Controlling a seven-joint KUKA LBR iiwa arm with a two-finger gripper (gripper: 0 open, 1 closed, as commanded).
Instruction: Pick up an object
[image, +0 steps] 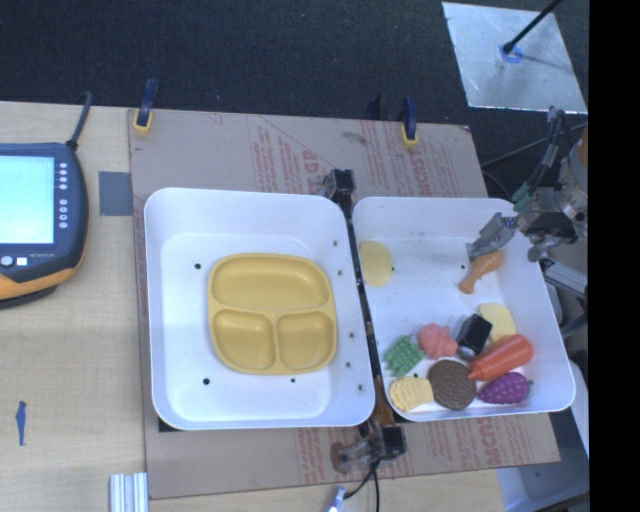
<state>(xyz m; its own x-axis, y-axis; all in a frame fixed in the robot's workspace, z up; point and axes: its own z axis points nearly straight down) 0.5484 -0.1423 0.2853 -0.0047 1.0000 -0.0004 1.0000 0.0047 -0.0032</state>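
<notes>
A single fixed camera looked down at a slant from above the bench (60, 400), far enough back to take in both the left bin (170, 300) and the right bin (420, 230). The arm (555, 215) entered at the view's right edge.

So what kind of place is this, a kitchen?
More likely a robot lab than a kitchen. The food looks like toys, heaped in a white bin clamped onto a bench. A robot arm reaches in from the right, and a handheld controller lies on the left.
</notes>
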